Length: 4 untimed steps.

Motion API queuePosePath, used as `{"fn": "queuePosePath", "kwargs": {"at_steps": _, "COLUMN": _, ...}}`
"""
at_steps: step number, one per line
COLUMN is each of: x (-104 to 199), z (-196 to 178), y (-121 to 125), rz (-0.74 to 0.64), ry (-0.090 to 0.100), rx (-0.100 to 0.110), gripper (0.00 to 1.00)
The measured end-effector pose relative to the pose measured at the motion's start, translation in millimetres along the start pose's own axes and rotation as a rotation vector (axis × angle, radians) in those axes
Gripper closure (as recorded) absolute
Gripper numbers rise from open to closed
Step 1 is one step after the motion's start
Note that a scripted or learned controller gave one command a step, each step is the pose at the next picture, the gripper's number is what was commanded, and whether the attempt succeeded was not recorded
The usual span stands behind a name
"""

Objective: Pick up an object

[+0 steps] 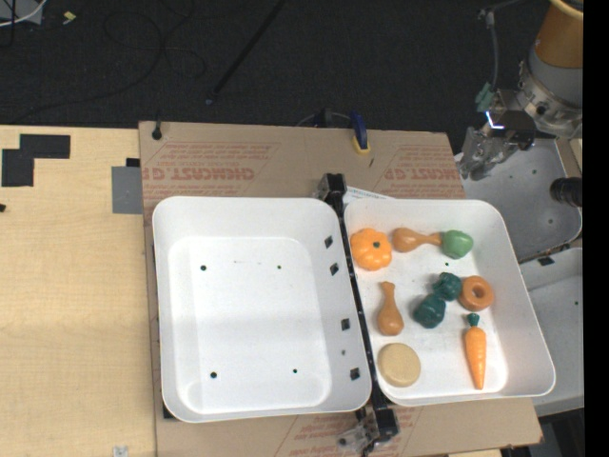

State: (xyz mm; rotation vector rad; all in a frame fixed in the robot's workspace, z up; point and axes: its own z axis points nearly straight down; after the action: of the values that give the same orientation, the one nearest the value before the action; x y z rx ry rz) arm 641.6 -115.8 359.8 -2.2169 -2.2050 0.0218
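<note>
- The claw (483, 157) hangs above the desk, beyond the right bin's (533, 350) far corner; whether it is open or closed cannot be told.
- The right bin holds a pumpkin (371, 248), carrot (476, 352), doughnut (477, 293) and other toy foods.

Arm (559, 27) cut off top right.
</note>
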Motion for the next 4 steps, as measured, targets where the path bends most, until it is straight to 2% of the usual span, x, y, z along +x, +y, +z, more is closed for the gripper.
{"fn": "queuePosePath", "kwargs": {"at_steps": 1, "x": 87, "z": -76, "y": 1, "rz": -0.014, "ry": 0.001, "rx": -0.025, "gripper": 1.0}}
{"fn": "queuePosePath", "kwargs": {"at_steps": 2, "x": 130, "z": -185, "y": -2, "rz": -0.01, "ry": 0.0, "rx": -0.03, "gripper": 1.0}}
{"fn": "queuePosePath", "kwargs": {"at_steps": 3, "x": 36, "z": -128, "y": -1, "rz": 0.003, "ry": -0.003, "rx": -0.011, "gripper": 1.0}}
{"fn": "queuePosePath", "kwargs": {"at_steps": 4, "x": 29, "z": -180, "y": -1, "rz": -0.006, "ry": -0.002, "rx": -0.022, "gripper": 1.0}}
